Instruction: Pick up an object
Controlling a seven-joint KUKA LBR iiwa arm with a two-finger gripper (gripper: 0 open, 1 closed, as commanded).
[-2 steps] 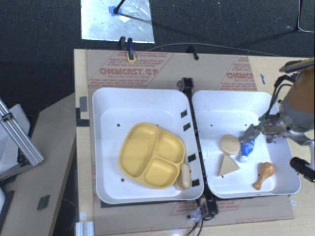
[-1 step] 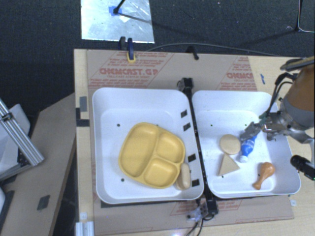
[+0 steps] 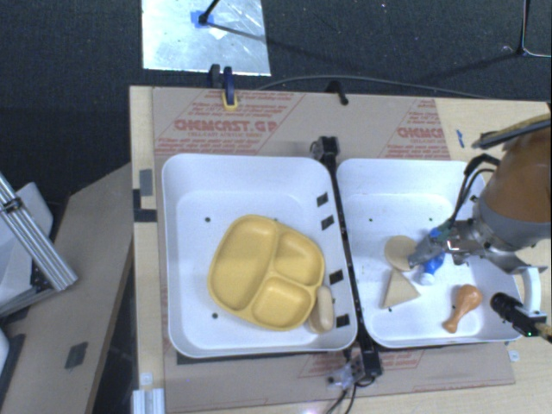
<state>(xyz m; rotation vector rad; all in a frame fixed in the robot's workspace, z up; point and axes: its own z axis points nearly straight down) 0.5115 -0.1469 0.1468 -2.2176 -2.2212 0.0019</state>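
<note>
The arm comes in from the right, and its gripper (image 3: 429,255) hangs low over the right bin (image 3: 379,188), just right of a round tan disc (image 3: 398,251). A small blue thing (image 3: 431,265) shows right under the gripper; I cannot tell whether it is held. A tan wedge (image 3: 399,290) lies below the disc. An orange-brown drumstick-shaped toy (image 3: 462,304) rests near the bin's front right. In the left bin (image 3: 190,188) sits a yellow divided plate (image 3: 266,271) with a beige oblong piece (image 3: 323,308) at its right edge.
A black divider with clips (image 3: 338,231) runs between the two bins. Cardboard (image 3: 285,119) lies under the bins. A metal sheet (image 3: 205,24) lies on the dark floor at the back. An aluminium rail (image 3: 34,240) stands at the far left.
</note>
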